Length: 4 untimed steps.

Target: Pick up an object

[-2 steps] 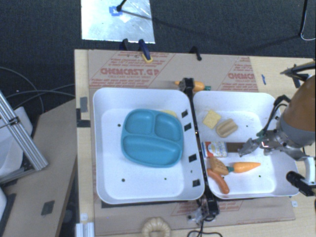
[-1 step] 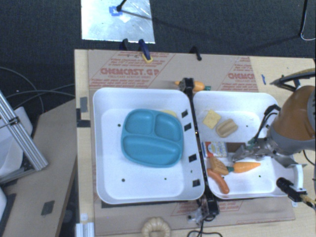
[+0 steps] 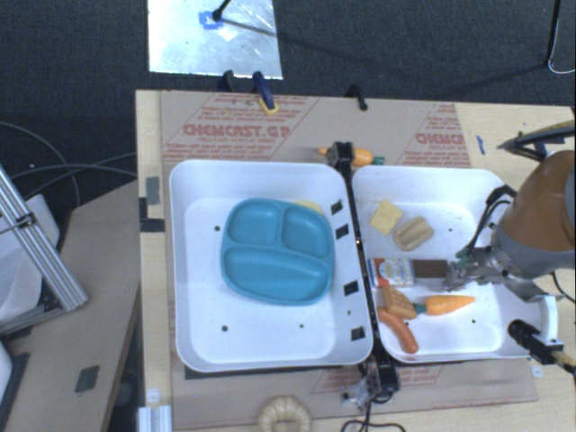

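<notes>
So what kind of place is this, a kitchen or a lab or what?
Most likely a robotics lab test bench, not a kitchen: two shallow white plastic bins sit side by side on cardboard, a grey robot arm with an orange band reaches in, and the food, like the small orange toy carrot, looks like plastic props.

A blue divided plate [image 3: 274, 250] is seen in the left bin [image 3: 193, 331]. Cardboard [image 3: 297, 124] is laid under both bins, with a blue clamp [image 3: 263, 90] at its far edge. A shiny sheet [image 3: 211, 25] is spread on the dark floor beyond.
</notes>
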Available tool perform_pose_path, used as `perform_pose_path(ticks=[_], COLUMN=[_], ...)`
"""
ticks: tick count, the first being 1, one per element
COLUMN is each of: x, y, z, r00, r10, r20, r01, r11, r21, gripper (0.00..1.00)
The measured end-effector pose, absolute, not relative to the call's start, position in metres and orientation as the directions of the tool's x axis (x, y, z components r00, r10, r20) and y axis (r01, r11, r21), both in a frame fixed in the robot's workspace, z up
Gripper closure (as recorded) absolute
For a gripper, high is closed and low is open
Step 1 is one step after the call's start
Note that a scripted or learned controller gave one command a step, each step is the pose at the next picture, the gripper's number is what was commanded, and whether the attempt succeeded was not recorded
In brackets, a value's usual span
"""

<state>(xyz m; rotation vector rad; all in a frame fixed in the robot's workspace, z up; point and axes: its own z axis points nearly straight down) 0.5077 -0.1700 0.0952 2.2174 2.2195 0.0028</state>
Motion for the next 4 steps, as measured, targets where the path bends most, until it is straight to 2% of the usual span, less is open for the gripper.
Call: perform_pose_path(ticks=[1,3,4], x=[0.503,0.510,0.542], y=[-0.172,-0.181,-0.133], z=[0.140,0.227,0.217], r00=[-0.001,-0.004,-0.010], r10=[1.000,1.000,1.000], r20=[-0.001,-0.002,0.001], r01=[1.000,1.000,1.000], r11=[0.001,0.004,0.010], r21=[0.005,0.006,0.004], gripper=[1.00,1.00,1.00])
